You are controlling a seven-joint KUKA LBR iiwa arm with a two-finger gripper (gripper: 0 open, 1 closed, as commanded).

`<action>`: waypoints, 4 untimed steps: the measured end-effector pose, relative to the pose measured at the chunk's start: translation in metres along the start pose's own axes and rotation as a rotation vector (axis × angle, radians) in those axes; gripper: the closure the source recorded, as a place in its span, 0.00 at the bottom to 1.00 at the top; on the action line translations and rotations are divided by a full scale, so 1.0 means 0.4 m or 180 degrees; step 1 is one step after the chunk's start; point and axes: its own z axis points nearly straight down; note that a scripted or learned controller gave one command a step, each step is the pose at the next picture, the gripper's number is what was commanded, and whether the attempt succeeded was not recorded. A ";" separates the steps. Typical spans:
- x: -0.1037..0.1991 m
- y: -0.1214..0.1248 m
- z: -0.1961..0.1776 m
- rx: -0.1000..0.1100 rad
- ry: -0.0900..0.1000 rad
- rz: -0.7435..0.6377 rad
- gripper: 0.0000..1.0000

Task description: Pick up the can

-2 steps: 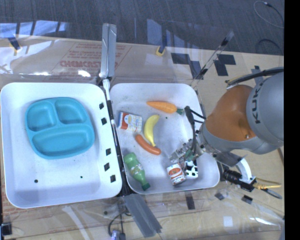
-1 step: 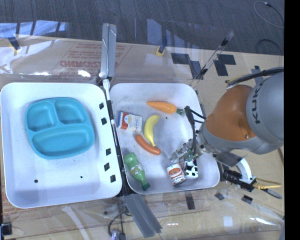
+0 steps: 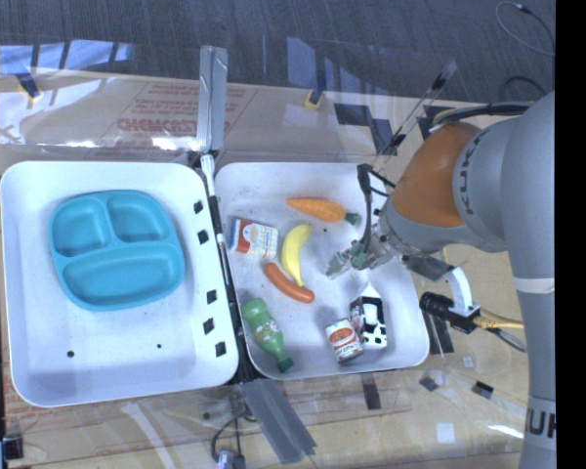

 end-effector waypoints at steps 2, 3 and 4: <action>0.072 -0.176 -0.001 -0.0005 0.0014 0.1298 0.00; 0.091 -0.171 -0.031 -0.0001 -0.0001 0.1766 0.00; 0.124 -0.159 -0.031 -0.0005 -0.0003 0.2335 0.00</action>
